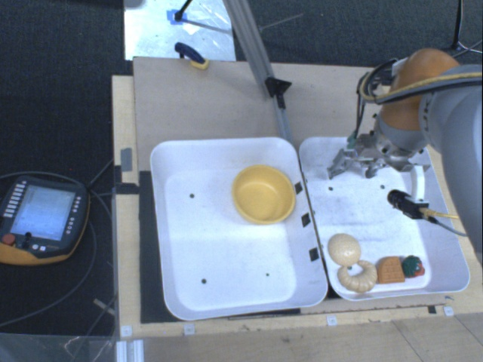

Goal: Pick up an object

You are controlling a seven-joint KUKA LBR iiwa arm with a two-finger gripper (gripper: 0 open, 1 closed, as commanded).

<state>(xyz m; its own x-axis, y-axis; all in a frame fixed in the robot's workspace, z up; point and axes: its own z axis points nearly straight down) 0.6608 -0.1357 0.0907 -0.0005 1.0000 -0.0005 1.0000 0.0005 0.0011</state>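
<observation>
My gripper [352,169] hangs over the far end of the right bin [447,277], fingers spread open with nothing between them. At that bin's near end lie a cream egg-shaped piece [344,248], a beige ring [358,276] touching it, and an orange block [389,269] beside a small green and red item [412,265]. These sit well below the gripper in the view, apart from it. A yellow bowl [263,193] stands upright in the left bin [181,277], near its far right corner.
A black plug on a yellow cable [406,203] hangs just right of the gripper over the right bin. A grey pole [253,44] slants down to the bins' far edge. A teach pendant [39,219] lies on the floor at left.
</observation>
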